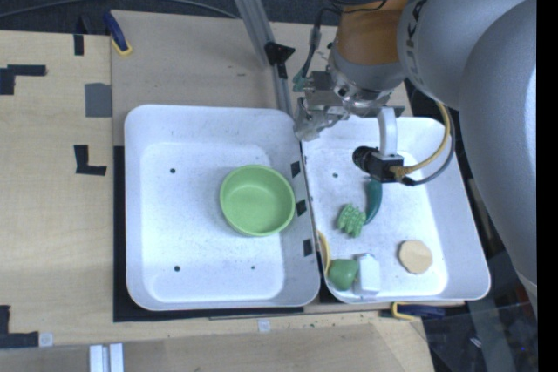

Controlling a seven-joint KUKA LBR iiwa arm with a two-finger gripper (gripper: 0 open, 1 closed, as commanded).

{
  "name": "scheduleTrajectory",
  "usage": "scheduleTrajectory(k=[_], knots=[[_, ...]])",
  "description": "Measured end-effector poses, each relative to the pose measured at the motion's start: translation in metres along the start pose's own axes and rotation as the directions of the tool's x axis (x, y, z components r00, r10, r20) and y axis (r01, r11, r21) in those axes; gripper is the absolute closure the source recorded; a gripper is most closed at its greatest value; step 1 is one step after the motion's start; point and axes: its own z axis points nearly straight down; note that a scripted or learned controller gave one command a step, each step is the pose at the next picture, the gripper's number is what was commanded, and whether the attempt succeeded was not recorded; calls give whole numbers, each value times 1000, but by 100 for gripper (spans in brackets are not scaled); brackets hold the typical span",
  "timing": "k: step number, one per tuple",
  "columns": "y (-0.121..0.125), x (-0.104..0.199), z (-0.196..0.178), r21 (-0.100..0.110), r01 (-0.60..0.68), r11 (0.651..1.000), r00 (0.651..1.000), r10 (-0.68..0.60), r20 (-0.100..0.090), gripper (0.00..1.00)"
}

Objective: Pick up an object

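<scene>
Green toy [351, 219] in right bin [338, 174], gripper [308, 127] over its far-left corner

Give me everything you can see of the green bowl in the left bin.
The green bowl is round, pale green, smooth and plastic-looking. It stands upright, mouth up, with nothing inside. It rests on the floor of the left bin, right of centre, near that bin's right wall. Nothing else touches it.
</scene>
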Motion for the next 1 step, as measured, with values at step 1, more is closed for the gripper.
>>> scheduleTrajectory(k=[1], knots=[[-4, 57, 17, 2, -1, 1000, 1000, 1, 1, 100]])
